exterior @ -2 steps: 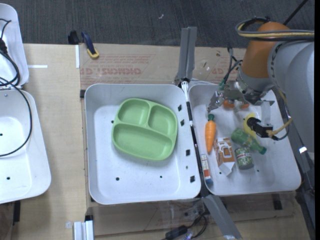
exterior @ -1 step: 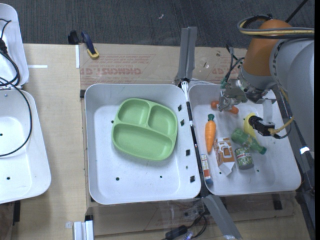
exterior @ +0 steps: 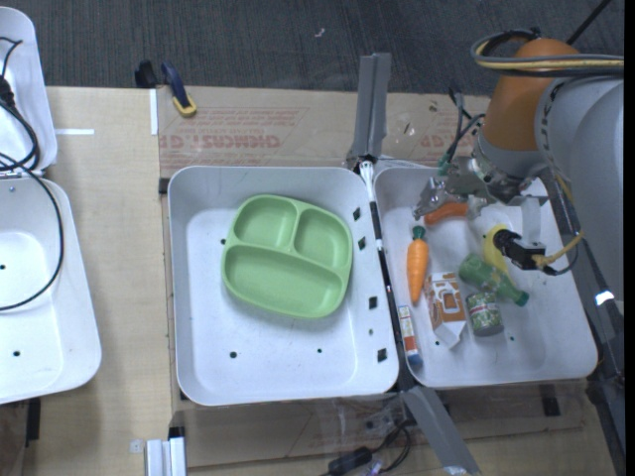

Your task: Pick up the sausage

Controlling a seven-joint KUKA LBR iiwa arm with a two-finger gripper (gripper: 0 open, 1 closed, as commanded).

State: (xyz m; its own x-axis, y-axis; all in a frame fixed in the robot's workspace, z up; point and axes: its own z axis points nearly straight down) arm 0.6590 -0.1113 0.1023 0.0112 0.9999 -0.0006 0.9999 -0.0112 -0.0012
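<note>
The sausage is a short orange-red piece lying near the back left corner of the right bin. My gripper is low over the sausage's left end, reaching in from the right under the orange-banded wrist. The gripper body hides part of the sausage, and I cannot see whether it touches it.
In the right bin lie a carrot, a yellow toy, a green bottle, a small jar, a packet and a tube along the left wall. The left bin bears a green divided plate.
</note>
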